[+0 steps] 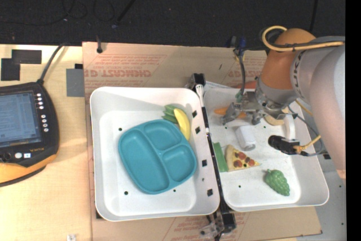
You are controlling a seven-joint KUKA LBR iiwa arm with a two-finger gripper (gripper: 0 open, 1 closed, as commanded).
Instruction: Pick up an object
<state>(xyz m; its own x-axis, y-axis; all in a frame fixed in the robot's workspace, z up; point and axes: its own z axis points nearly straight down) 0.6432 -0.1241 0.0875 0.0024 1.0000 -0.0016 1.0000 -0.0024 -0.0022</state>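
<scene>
We see a teal divided plate point(158, 156) of smooth plastic with a soft sheen, and a yellow banana point(182, 123) that looks glossy and plastic. The white bins point(113, 189) look like smooth, faintly shiny plastic. Under them lies brown cardboard point(141, 68) with a matt finish. The green toy point(277, 182) has a rough surface, knobbly all over.

A teal divided plate point(158, 156) lies flat. A yellow banana point(182, 123) lies at the plate's upper-right rim; a pizza slice point(241, 158) lies flat well to the plate's right.

Arm point(324, 84) from right, pincer point(246, 114) apparently low.
</scene>
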